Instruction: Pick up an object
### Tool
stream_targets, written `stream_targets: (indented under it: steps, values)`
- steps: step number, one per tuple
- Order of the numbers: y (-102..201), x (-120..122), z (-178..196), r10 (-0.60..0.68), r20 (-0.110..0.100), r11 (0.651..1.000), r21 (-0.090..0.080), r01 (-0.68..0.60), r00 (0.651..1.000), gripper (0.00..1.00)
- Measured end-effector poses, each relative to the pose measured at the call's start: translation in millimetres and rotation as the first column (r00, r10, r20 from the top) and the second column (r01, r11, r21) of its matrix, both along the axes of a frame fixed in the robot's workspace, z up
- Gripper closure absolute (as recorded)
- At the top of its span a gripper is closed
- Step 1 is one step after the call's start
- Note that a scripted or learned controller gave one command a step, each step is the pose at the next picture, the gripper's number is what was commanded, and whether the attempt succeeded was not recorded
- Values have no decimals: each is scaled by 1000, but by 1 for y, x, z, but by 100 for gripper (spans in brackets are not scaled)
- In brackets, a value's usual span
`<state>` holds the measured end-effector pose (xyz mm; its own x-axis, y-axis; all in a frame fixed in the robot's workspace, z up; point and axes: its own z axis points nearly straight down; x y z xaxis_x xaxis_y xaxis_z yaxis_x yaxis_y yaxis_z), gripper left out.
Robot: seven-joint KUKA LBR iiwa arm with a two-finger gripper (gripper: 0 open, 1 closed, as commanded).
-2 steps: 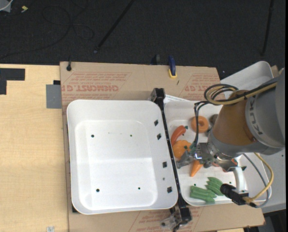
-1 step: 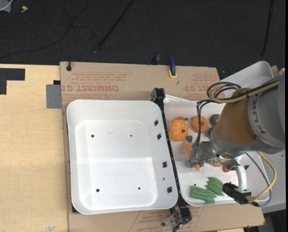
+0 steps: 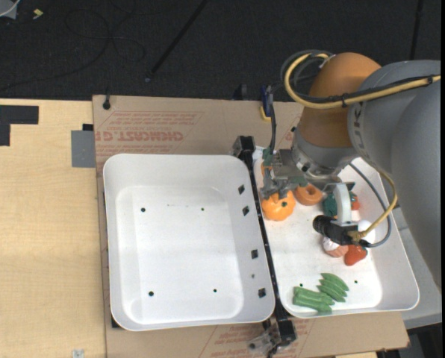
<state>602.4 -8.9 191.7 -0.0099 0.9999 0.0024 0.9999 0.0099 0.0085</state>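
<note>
Now gripper (image 3: 280,187) hovers at orange toy fruit (image 3: 278,207) by right bin (image 3: 402,293) wall; finger state: you cannot tell. Risk, your watch: fingers clipping wall, nudging fruit aside.

We count two white bins: a left bin (image 3: 125,200) and a right bin (image 3: 398,286). We see one orange fruit-shaped toy (image 3: 278,208), one orange ring (image 3: 308,195) and two green pods (image 3: 323,292).

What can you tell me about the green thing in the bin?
The green thing looks like a small bunch of toy pea pods, smooth and plastic-looking. Several long pods lie flat side by side, slanting a little. It sits near the front edge of the right bin, apart from the other toys, with nothing touching it but the bin floor.
</note>
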Motion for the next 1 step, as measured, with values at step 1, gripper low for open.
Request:
stream_targets:
  steps: [1]
  values:
    - [45, 20, -7, -5, -13, 1000, -1, 5, 1000, 100]
